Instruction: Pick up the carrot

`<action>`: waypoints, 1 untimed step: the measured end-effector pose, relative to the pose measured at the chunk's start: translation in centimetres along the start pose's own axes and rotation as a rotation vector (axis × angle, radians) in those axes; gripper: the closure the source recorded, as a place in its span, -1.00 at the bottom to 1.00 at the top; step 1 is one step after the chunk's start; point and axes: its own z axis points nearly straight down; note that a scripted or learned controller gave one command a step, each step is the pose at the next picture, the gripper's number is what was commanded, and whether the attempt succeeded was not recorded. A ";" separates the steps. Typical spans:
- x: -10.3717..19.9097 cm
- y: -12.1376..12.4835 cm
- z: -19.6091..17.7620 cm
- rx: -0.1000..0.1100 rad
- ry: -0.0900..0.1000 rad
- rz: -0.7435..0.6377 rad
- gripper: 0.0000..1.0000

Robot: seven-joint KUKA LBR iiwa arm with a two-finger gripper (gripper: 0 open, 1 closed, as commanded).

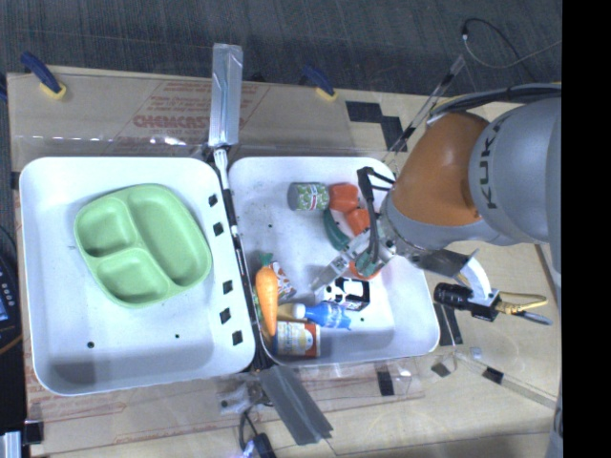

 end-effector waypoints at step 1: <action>7.5 5.5 -3.6 -0.001 -0.001 0.167 -1.00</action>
